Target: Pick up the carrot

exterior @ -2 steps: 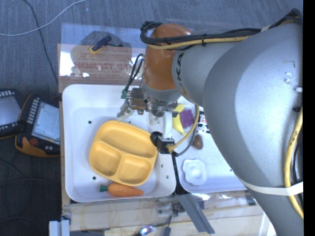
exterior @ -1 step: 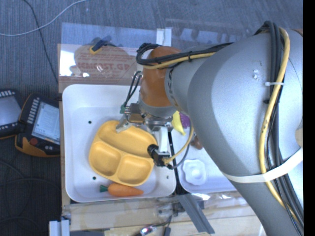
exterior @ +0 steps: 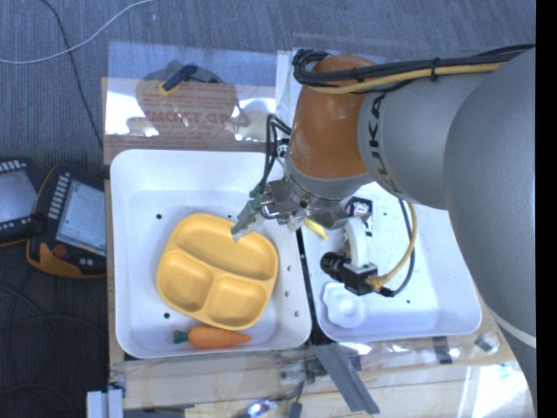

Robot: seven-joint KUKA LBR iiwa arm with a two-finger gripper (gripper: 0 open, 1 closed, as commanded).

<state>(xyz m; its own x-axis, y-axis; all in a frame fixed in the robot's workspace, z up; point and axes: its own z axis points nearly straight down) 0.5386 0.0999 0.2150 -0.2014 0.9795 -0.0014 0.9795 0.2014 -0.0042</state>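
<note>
Whether the jaws (exterior: pixel 246 219) are parted or closed cannot be told; they are seen low over the left bin (exterior: pixel 130 181), at the upper edge of the yellow divided plate (exterior: pixel 218 270). The grey and orange arm (exterior: pixel 365 120) is stretched in from the right, above the right bin (exterior: pixel 452 303). The carrot (exterior: pixel 218 338) is seen lying flat in the left bin, just below the plate, near the front wall.

Left bin (exterior: pixel 130 259) and right bin (exterior: pixel 444 312): smooth white plastic, slight sheen. Yellow divided plate (exterior: pixel 218 273): matt plastic, smooth. Carrot (exterior: pixel 218 338): smooth orange body, looks plastic, green stub end. Arm (exterior: pixel 470 120): satin grey casing, with a glossy orange band (exterior: pixel 331 120). Cardboard sheet (exterior: pixel 187 107) behind the bins: brown, matt, under shiny clear film. Floor (exterior: pixel 52 94): rough grey carpet.
</note>
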